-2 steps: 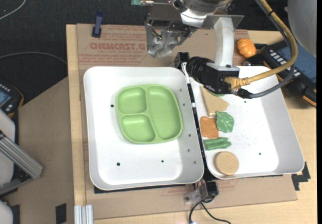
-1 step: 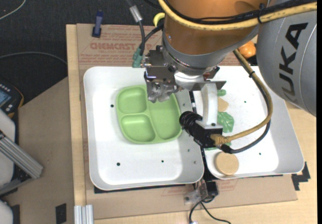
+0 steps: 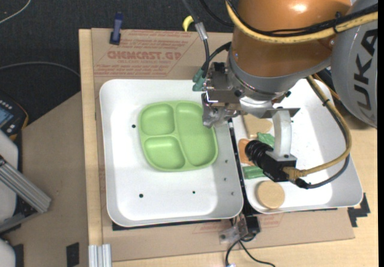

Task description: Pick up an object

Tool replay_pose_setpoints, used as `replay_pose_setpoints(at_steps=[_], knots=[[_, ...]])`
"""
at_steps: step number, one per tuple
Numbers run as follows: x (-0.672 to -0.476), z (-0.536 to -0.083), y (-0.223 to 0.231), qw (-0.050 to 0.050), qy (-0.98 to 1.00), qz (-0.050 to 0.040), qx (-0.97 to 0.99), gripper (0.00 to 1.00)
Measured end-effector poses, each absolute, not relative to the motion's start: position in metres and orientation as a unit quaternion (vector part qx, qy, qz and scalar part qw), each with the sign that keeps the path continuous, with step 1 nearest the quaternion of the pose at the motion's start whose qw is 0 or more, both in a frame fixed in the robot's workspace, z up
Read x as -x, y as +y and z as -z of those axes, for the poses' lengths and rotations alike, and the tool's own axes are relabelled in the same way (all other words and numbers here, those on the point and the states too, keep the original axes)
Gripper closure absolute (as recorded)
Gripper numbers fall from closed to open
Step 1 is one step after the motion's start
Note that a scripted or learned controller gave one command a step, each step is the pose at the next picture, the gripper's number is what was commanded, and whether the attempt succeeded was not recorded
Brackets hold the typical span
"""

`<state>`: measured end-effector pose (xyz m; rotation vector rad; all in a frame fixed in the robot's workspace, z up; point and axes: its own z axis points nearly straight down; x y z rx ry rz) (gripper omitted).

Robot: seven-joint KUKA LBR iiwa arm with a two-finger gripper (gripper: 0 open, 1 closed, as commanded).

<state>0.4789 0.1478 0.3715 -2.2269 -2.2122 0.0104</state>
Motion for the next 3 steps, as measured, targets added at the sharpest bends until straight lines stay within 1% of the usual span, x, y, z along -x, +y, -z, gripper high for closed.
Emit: replay_pose_setpoints(at_steps=[1,2,3], knots=[[-0.478,-0.295,0.092,0.002,-0.705,-0.0053,0.71,1.0],[-0.481,-0.474,0.04,-0.007,-0.705,0.0083,0.709,1.0],[-0.478,-0.339,0.041,0.005,-0.706,-0.0061,0.708,1.0]])
